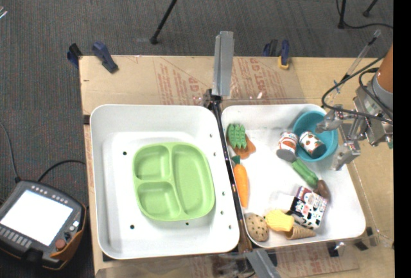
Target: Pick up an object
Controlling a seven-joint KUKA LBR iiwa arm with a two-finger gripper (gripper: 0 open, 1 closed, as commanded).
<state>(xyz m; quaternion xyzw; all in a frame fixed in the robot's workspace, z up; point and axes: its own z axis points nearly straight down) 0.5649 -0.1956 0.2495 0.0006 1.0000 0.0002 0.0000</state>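
The right bin (pixel 273 113) holds several small toys. A teal bowl (pixel 311 124) stands near its right wall with a small white and brown cup (pixel 310 143) inside. Beside the bowl are a small can (pixel 288 140) and a grey spoon with a green handle (pixel 304 172). An orange carrot (pixel 241 184), a green ridged toy (pixel 236 135), a cookie (pixel 257 226), a yellow piece (pixel 278 219) and a patterned box (pixel 307 207) lie in the same bin. My gripper (pixel 337 142) hangs at the bin's right edge, just right of the bowl, open, with nothing between its fingers.
The left bin (pixel 106 142) holds a green divided plate (pixel 173 180). A grey upright post (pixel 223 68) rises behind the wall between the bins. Cables hang around my wrist at the right. A teach pendant (pixel 38 219) lies on the floor at the lower left.
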